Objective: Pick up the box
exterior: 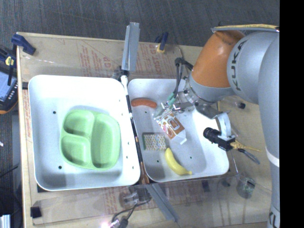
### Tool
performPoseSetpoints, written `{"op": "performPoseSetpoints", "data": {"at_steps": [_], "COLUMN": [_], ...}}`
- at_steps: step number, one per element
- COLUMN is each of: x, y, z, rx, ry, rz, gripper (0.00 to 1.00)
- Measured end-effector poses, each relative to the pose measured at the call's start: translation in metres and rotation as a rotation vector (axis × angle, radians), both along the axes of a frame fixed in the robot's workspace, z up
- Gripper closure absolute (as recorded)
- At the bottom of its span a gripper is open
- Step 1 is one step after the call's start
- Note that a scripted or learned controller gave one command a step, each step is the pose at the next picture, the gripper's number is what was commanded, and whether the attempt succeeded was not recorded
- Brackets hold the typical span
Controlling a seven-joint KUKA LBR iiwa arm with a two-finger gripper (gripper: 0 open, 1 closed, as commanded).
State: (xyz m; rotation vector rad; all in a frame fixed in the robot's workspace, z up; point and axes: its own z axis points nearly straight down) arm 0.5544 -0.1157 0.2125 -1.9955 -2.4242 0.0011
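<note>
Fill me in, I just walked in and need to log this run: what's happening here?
A grey KUKA arm reaches in from the right, its tool low over the right bin, at the small box. Whether the box is gripped can't be told. Around it in that bin lie a sausage, a banana and a speckled packet. The left bin holds a green divided plate.

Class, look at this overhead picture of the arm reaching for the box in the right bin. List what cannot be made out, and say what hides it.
1. Gripper: open or shut is unclear; the wrist covers it from above.
2. Box: its upper end sits under the gripper, and its print is too small to read.
3. Flat patterned item beside the banana: too blurred to identify.
4. Arm: cut off at the view's right.
</note>
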Motion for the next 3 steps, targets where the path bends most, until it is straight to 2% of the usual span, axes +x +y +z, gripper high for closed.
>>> {"op": "performPoseSetpoints", "data": {"at_steps": [1,2,3], "x": [0.0,0.042,0.083], "y": [0.0,-0.046,-0.062], "z": [0.0,-0.085,-0.095], "rx": [0.0,-0.002,0.0], "ry": [0.0,-0.014,-0.007], "rz": [0.0,0.048,0.065], "gripper": [0.0,0.0,0.0]}}
